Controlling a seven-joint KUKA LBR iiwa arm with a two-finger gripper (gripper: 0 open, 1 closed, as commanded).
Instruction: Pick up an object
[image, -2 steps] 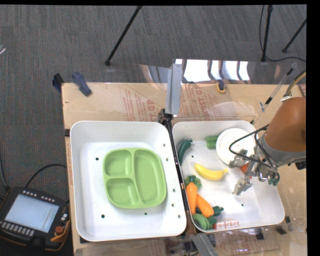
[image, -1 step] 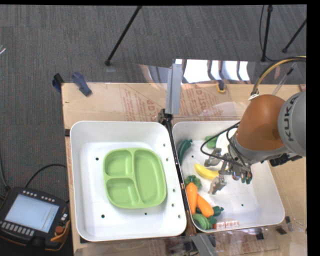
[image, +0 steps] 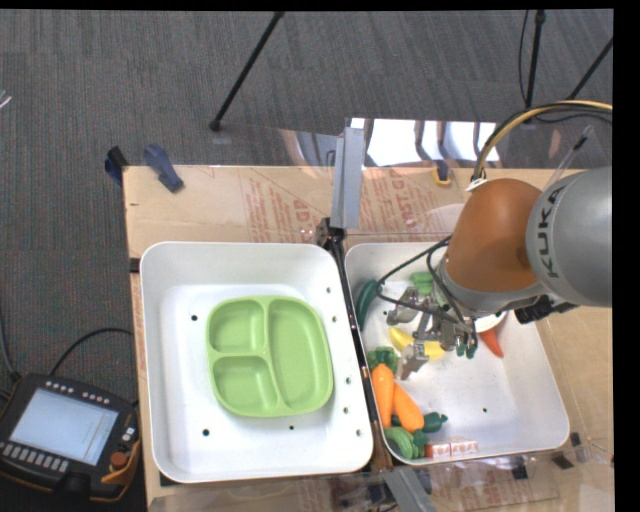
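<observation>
Reading "KUKA" in black letters on the grey link, the camera view shows one arm (image: 560, 245) reaching in from the right, its orange band above the wrist hanging over the right bin (image: 520, 400). Faint reddish print runs across the brown board of the worktop (image: 240, 200), too washed out to read. A handheld control pendant (image: 65, 435) with a lit screen lies on the carpet at lower left.

Two shallow white bins sit side by side. The left bin (image: 170, 290) holds one light green plate (image: 270, 355) with three compartments. The right bin holds toy vegetables: two orange carrots (image: 393, 400) lying together near its left wall, a dark green pod (image: 367, 295) above them against the same wall, a yellow piece (image: 412, 345) under the gripper, a red-orange piece (image: 492, 343) at the wrist's right edge, and small green pieces (image: 415, 432) near the front wall; their exact count cannot be told.

The gripper (image: 425, 345) hangs low over the yellow piece, near the middle of the right bin. Whether its fingers are spread or closed cannot be told from here.
</observation>
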